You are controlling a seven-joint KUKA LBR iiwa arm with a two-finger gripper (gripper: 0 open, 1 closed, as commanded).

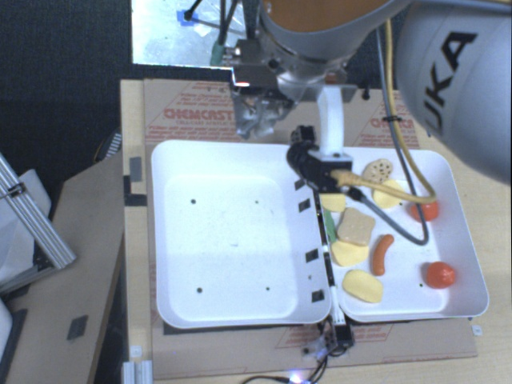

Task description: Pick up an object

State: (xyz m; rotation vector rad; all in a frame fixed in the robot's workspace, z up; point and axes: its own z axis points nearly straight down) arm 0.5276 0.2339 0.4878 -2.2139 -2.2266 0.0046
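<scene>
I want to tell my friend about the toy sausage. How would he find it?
Look in the right white bin, where the toy food sits. Near its middle lies the sausage, between the tan bread slice and the round tomato. It is the long, thin orange-red piece.

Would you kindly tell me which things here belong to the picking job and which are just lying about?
Part of the job:
gripper
right bin holding toy food
sausage
tomato
bread slice
yellow piece

Just lying about:
left bin
cardboard sheet under both bins
metal rail at the left edge
</scene>
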